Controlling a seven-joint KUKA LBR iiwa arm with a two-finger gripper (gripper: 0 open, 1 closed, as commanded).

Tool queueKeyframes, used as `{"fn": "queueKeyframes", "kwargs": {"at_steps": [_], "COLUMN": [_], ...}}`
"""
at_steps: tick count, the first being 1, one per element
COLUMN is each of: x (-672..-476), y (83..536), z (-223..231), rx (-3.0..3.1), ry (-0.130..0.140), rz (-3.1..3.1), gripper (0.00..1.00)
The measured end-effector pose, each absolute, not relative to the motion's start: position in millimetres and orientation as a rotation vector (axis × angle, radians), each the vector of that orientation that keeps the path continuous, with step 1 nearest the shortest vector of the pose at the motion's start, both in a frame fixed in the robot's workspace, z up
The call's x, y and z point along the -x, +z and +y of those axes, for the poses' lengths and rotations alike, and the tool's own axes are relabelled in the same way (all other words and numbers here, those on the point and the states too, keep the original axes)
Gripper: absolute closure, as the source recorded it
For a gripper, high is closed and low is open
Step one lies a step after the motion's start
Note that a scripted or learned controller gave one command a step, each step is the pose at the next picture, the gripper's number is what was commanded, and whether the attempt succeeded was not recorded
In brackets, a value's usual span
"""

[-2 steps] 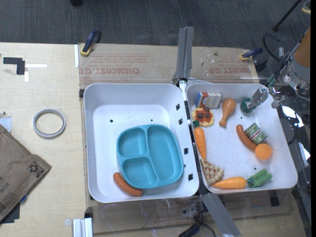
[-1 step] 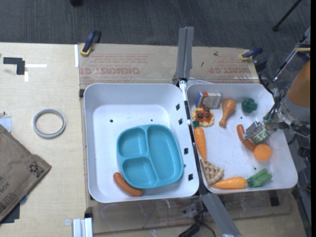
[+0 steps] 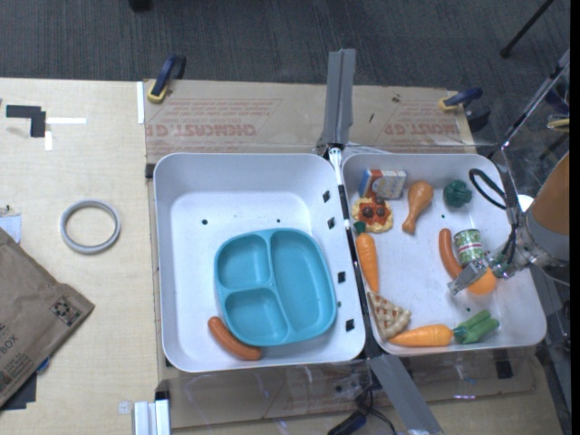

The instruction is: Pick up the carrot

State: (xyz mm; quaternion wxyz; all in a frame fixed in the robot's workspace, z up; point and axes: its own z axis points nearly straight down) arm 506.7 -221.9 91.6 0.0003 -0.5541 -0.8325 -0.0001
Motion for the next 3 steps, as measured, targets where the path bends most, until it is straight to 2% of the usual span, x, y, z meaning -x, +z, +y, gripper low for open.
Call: {"fn": "queueKeyframes", "kwargs": {"at_steps": [1,2,3], "x": [-507.2,-478.1,-507.0], "y": [100.8,91.7,185.3], "z": [-222.3,-200.3,-145.4], "rx": [1.746,0.874,1.286], "ry": [-0.001,-0.002,-0.001], "rz": [-2.613,-3.018,-2.870], "gripper": [1.00,1.00,1.00]}}
